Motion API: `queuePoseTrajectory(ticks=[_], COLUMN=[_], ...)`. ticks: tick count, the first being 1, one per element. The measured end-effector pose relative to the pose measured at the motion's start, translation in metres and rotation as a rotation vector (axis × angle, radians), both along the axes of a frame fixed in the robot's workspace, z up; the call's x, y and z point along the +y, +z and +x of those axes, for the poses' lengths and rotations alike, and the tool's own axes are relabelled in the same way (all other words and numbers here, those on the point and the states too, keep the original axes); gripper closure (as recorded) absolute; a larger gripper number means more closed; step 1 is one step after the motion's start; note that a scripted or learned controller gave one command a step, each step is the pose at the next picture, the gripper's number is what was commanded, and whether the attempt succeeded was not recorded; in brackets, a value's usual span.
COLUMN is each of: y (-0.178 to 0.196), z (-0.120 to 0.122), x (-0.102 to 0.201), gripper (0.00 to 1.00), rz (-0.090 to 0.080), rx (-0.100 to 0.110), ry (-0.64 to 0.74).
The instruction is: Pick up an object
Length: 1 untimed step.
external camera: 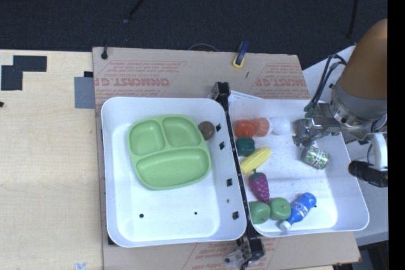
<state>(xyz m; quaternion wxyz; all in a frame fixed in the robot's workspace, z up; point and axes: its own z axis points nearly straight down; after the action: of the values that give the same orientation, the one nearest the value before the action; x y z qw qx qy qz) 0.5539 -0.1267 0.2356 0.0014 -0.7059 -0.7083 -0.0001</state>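
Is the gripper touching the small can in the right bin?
Cannot tell. In the camera view the gripper hangs just above and left of the small can in the right bin; their outlines nearly meet, and the slanted angle shows neither contact nor gap plainly.

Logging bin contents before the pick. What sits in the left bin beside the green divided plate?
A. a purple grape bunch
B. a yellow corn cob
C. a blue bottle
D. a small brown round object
D: a small brown round object lies at the green divided plate's upper right edge in the left bin.
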Motion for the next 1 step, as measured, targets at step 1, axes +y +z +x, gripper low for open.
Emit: queuePoseTrajectory(ticks=[1], y=[0.0072], z=[-0.0045], x=[0.0567], gripper=[1.00], rz=[0.001], rx=[0.001], ry=[0.002])
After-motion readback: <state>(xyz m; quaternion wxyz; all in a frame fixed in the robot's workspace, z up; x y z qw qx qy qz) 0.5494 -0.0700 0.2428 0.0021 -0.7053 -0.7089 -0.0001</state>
